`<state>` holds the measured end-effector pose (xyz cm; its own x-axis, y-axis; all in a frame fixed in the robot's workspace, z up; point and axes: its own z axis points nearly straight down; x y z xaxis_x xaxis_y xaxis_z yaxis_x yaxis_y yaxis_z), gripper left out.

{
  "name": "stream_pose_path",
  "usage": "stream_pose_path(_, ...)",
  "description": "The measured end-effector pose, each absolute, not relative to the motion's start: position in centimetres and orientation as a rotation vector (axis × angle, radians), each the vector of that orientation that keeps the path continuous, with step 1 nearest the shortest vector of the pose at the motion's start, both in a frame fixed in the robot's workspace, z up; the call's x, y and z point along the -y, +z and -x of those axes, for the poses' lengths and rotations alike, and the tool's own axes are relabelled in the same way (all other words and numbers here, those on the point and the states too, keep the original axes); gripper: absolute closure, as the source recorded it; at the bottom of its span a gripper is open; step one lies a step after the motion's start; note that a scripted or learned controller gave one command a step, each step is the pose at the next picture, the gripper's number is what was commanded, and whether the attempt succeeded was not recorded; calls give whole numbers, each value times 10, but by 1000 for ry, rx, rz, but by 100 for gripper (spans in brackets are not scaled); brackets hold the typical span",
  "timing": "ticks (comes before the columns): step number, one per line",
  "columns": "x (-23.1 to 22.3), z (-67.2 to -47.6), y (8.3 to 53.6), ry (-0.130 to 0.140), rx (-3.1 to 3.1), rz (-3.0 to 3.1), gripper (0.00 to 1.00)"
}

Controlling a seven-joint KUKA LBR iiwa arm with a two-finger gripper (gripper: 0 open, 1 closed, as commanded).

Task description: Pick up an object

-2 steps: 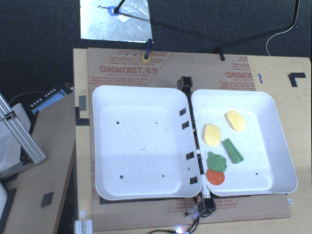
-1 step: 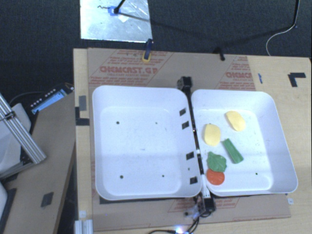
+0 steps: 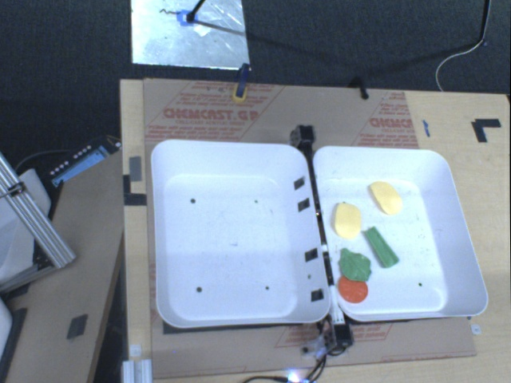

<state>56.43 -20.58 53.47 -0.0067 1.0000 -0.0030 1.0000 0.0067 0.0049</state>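
A: Nearest the camera in the right bin (image 3: 459, 214): round orange-red piece (image 3: 353, 290), close to the front wall and the divider side. Touching it just behind, a crumpled green lump (image 3: 355, 263).

B: And beside that lump, to its right, a green stick (image 3: 382, 246), lying flat, long axis slanted — near end toward the front right, far end toward the back left. Just apart from the lump, by the look of it.

A: Further back, a pale yellow piece (image 3: 347, 220), long axis roughly front to back. Then another yellow piece (image 3: 386, 197) farthest back, tilted, long axis running back-left to front-right. Well apart from the bin walls.

B: Left bin (image 3: 172, 214) next door, joined along the middle by dark clips. Both on a cardboard sheet (image 3: 215, 114) on the worktop (image 3: 495, 110).

A: Beyond that, a shiny foil square (image 3: 160, 30) on dark floor. Arm and fingers: can't tell anything.
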Motion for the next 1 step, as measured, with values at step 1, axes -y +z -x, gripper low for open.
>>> stream_pose_path(1,160,-484,537,6,-2225,-2213,100)
